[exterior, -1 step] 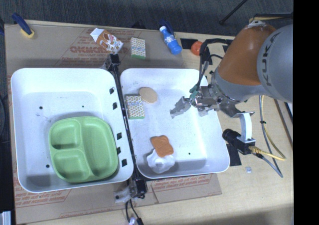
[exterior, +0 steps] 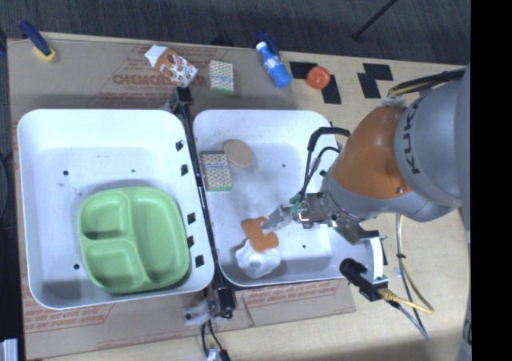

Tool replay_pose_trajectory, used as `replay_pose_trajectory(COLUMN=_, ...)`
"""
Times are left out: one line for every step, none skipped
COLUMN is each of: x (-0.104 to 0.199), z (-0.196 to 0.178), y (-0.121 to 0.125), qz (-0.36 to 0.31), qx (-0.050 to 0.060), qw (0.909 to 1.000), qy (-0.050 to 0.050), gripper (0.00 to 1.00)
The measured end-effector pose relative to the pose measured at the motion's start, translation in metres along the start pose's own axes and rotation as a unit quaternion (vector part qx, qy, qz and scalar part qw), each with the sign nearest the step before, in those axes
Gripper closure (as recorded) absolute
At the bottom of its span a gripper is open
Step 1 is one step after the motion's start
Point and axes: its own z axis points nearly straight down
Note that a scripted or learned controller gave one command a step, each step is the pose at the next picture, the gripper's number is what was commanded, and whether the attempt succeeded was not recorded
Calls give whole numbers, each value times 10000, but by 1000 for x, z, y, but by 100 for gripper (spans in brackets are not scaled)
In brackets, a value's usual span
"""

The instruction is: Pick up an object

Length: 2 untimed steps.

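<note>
Presently: gripper (exterior: 272, 222), finger state indiscernible, at orange piece (exterior: 258, 231) in right bin (exterior: 320, 267); white crumpled object (exterior: 258, 258) just below it.

Slanted overhead view of both bins (exterior: 48, 123)

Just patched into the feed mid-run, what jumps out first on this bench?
The grey arm with its orange band fills the right side, its hand low over the right bin, right by an orange piece and a crumpled white object. In the left bin, a bright green divided tray stands out.
</note>
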Motion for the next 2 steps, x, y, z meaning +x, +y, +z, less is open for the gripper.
replay_pose_trajectory(x=42, z=47, y=0, qz=-11, qx=5, qw=10000, qy=6, gripper=0)
replay_pose_trajectory(x=41, z=36, y=1, qz=-33, qx=-1, qw=10000, qy=-2, gripper=100)
